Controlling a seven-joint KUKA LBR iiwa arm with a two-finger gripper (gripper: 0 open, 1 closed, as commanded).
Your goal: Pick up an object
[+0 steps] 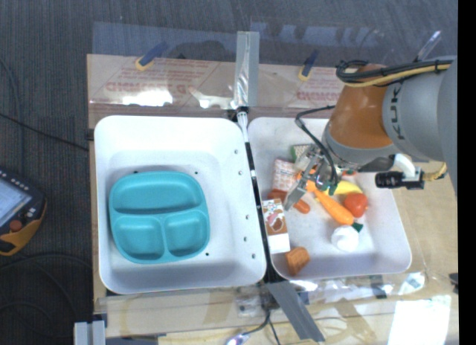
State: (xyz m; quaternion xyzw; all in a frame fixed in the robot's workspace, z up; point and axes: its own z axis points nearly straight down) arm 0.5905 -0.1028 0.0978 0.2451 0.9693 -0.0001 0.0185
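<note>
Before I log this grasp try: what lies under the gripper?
Under the gripper an orange carrot and a brown packet lie in the right bin. The wrist covers whatever lies behind.

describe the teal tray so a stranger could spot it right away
Of the two white bins, look in the left bin. Lying flat on its floor is the teal tray, with one long compartment and two smaller ones. It is the sole teal thing; the right bin's small items are mostly orange, red and white.
</note>
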